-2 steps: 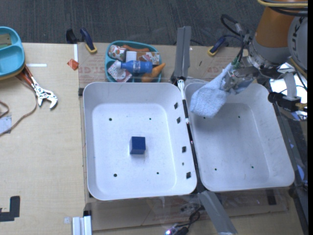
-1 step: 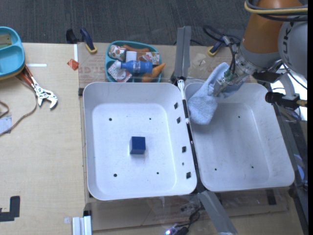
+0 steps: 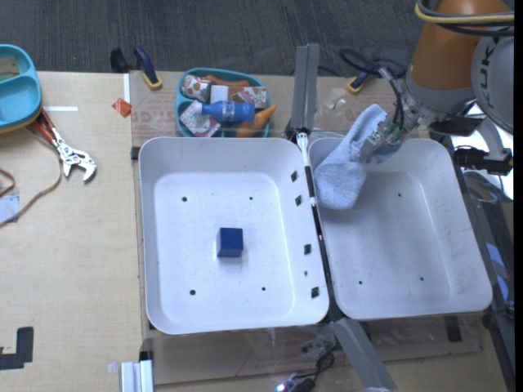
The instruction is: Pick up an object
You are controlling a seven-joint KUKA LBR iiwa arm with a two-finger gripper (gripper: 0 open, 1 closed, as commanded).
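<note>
**Gripper pinches a pale sock above the right bin's far left corner**

Gripper (image 3: 386, 140) fingers are closed on the upper end of a light blue-grey sock (image 3: 347, 170), which shows between them near the far left corner of the right bin (image 3: 425, 300). From that pinched end the sock hangs down and to the left, its rounded toe end drooping over the bin's left rim, close to the seam where the two bins meet. Whether the toe touches the rim or floor cannot be told. The arm (image 3: 458, 39), grey with its orange band, comes in from the far right corner of the bench.

On the floor of the left bin (image 3: 163, 300) sits a small blue cube (image 3: 230, 242), a little toward the near edge from the middle and well apart from the sock.

Beyond the far rim of the left bin, on the bench, stands a small blue bowl (image 3: 186, 84) packed with assorted items, among them a blue and white bottle lying on its side. At the bench's far left corner is a light blue tray (image 3: 20, 96), partly cut off by the edge, and just beside it toward the near side lies a metal wrench (image 3: 73, 160). Blue-handled clamps (image 3: 147, 68) grip the far edge of the bench left of the bowl.
</note>
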